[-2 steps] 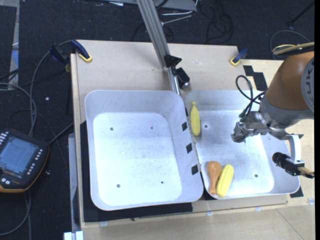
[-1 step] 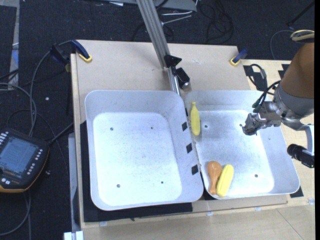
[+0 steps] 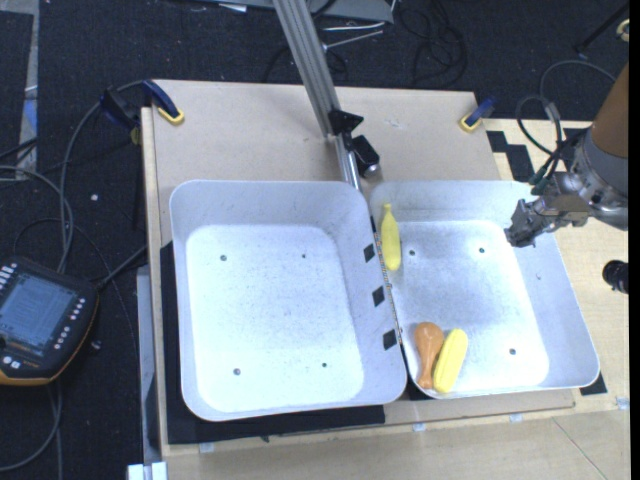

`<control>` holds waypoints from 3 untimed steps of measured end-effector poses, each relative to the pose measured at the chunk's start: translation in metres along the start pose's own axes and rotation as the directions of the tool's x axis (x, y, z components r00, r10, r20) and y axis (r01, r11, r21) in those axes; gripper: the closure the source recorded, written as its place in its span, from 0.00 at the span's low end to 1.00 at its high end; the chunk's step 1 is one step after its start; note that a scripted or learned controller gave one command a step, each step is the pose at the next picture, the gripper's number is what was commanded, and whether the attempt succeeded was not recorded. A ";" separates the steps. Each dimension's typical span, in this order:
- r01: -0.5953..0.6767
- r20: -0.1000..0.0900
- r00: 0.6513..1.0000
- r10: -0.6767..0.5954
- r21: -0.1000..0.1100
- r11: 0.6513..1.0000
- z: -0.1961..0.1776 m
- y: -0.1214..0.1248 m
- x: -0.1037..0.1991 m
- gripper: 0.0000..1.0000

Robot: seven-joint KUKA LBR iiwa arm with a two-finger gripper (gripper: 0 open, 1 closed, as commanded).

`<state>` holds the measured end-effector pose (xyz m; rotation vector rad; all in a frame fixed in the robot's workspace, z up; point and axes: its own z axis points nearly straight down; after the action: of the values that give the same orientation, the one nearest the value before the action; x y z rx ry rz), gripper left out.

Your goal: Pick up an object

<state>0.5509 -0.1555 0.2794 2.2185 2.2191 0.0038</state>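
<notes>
Grey arm (image 3: 600,173), orange band, dark gripper (image 3: 522,230)

The arm (image 3: 612,138) was cut off by the frame's right edge, leaving just its wrist end in sight. The gripper (image 3: 522,230), at the right bin's (image 3: 520,298) upper right rim, was small and dark, its fingertips perhaps blurred together. The orange object (image 3: 428,353) lay partly under the yellow one (image 3: 450,360).

Even overhead light, moderately bright. My two white bins (image 3: 270,298) show mild glare with no harsh shadows. Dark floor (image 3: 70,58) reads dim. Slight softness overall; my wrist (image 3: 600,183) at the right edge looks blurred
</notes>
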 end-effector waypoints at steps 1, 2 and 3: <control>0.004 -0.002 1.000 -0.004 0.005 1.000 0.018 0.003 0.052 1.00; 0.005 -0.002 1.000 -0.005 0.005 1.000 0.018 0.018 0.105 1.00; 0.004 -0.002 1.000 -0.004 0.005 1.000 0.025 0.029 0.149 1.00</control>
<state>0.5800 -0.0067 0.2545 2.2176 2.2267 0.0001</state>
